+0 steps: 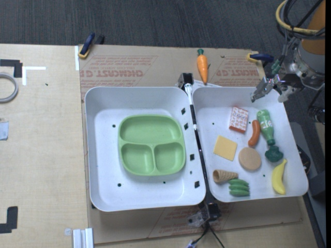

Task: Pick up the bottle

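Camera view: the claw (271,87) hangs over the right bin's (295,138) far corner, fingers spread, above the bottle (265,125).

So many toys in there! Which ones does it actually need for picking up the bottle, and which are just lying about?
Needed:
green bottle
gripper

Lying about:
sausage
banana
cheese slice
broccoli
carrot
green divided plate
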Controlling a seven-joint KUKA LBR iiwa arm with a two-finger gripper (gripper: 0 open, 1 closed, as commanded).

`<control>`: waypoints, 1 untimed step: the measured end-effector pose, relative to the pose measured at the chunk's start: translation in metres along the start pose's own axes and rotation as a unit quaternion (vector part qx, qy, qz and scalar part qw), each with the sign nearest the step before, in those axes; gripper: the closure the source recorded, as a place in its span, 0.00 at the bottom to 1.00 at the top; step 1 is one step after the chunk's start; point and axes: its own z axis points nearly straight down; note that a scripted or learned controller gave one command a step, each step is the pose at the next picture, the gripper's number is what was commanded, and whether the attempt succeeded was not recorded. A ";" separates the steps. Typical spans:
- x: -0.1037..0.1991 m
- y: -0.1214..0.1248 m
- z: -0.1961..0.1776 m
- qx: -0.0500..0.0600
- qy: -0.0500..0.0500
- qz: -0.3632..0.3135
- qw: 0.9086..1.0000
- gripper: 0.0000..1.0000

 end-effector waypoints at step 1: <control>-0.053 0.037 0.153 -0.002 0.001 -0.002 1.000 0.00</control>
